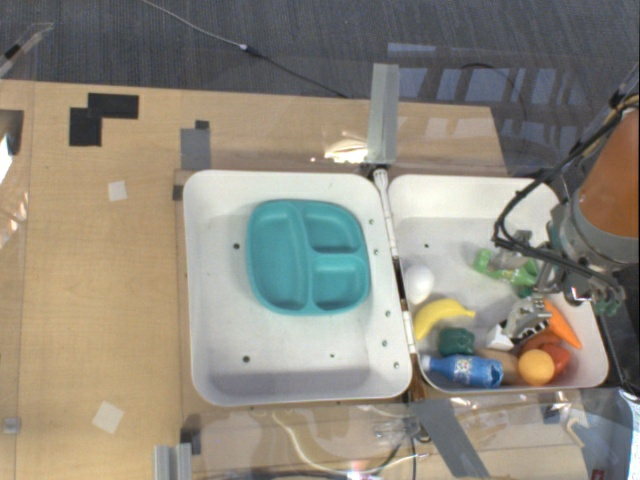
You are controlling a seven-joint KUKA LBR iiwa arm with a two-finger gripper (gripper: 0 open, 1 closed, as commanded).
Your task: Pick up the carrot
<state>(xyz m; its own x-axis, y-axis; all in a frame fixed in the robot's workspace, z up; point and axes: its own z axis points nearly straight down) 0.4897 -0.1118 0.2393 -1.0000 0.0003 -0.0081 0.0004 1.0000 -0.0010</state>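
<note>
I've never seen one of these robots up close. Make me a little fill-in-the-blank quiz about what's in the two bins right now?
1. The teal divided plate lies in the ____ bin of the camera view.
2. The banana in the right bin is ____ in colour.
3. The carrot lies beside the gripper in the ____ bin.
4. The bottle near the right bin's front wall is ____ in colour.

Missing words: left; yellow; right; blue
</note>
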